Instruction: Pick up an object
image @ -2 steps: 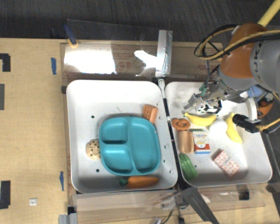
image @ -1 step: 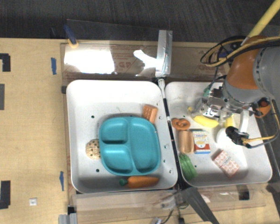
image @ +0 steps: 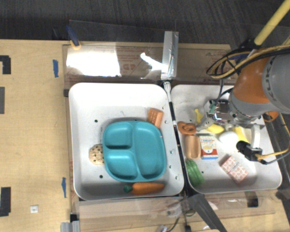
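Observation:
My gripper (image: 216,111) hangs low over the back middle of the right bin (image: 270,178), under the grey wrist and orange band (image: 251,83). Just below it lie a yellow piece (image: 215,128), a white round item (image: 228,138) and another yellow piece (image: 239,132). A small yellow banana-like item (image: 198,115) sits to the gripper's left, beside a brown pastry (image: 186,127). A white and orange carton (image: 208,146), a tan bread piece (image: 192,147), a green vegetable (image: 194,172) and a pink packet (image: 233,168) lie nearer the front.
The left bin (image: 82,100) holds a teal divided tray (image: 134,150), an orange block (image: 155,116), a cookie (image: 96,153) and a carrot (image: 144,188). A black cable end (image: 247,149) hangs over the right bin. Cardboard bench lies to the left.

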You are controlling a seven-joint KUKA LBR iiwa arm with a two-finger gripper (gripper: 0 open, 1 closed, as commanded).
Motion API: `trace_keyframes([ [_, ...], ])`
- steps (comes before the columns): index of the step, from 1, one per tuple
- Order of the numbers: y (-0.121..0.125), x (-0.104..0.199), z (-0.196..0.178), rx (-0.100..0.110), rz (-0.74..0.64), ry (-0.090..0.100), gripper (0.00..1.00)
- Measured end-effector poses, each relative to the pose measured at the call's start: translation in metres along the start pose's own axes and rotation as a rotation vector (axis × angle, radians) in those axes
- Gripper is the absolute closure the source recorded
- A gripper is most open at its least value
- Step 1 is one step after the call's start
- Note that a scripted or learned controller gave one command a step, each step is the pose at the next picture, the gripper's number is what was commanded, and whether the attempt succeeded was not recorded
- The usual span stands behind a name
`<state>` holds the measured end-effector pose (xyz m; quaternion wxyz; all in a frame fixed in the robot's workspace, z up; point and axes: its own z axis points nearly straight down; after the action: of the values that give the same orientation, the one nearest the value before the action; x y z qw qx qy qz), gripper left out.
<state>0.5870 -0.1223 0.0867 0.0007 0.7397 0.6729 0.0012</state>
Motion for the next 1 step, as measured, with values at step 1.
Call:
trace_keyframes([
  [1, 0.0020, 0.0005, -0.0123, -0.006, 0.000, 0.000, 1.00],
])
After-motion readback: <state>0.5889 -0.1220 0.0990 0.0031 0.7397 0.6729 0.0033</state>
